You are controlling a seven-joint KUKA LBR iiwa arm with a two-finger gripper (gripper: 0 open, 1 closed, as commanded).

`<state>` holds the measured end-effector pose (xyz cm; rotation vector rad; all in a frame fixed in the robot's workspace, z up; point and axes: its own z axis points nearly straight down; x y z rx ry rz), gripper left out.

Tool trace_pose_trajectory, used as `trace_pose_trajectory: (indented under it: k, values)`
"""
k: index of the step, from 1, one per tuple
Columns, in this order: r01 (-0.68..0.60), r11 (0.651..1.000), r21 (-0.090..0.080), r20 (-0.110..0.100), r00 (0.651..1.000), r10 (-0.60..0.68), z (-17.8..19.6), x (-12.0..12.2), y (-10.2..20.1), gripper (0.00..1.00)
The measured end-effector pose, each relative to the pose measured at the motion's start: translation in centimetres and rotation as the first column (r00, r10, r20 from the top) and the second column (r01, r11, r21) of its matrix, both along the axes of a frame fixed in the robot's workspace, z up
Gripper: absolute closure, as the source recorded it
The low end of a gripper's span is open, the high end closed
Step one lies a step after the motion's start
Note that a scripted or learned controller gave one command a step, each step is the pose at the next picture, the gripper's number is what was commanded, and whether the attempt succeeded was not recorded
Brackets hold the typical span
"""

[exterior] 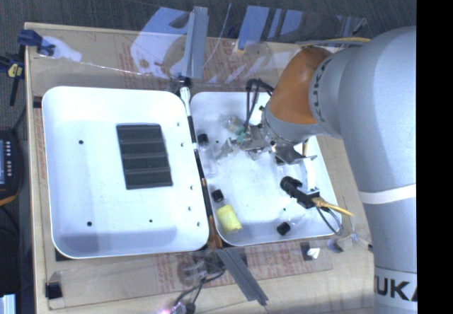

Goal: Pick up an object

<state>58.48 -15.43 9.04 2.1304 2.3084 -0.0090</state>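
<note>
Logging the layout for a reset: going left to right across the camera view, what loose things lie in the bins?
dark ribbed block → small black knob → yellow cylinder → small black cube

Lower right of the frame: black capital letters reading "UKA" stand on the grey casing of the robot arm [386,185], at its lowest visible part; whatever precedes them is out of sight at the casing's left edge. Faint reddish print runs across the pale board of the tabletop [106,47] along the upper edge and again at the bottom centre, too washed out to read. A dark device [8,160] at the left edge carries rows of small markings, also illegible.
</note>
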Motion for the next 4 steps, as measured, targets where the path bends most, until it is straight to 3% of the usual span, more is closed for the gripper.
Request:
trace_pose_trajectory:
  k: [1,2,3,4]
  values:
    - [-0.076,0.997,0.004,0.002,0.997,0.076,0.1,4.7,-5.4,0.0]
    - [-0.135,0.991,0.004,0.005,0.991,0.135,0.2,7.3,-1.0,0.0]
    - [-0.143,0.99,0.003,0.006,0.99,0.142,0.6,7.3,-5.6,0.0]
    - [-0.17,0.985,0.006,0.0,0.985,0.17,2.0,6.0,-5.4,0.0]
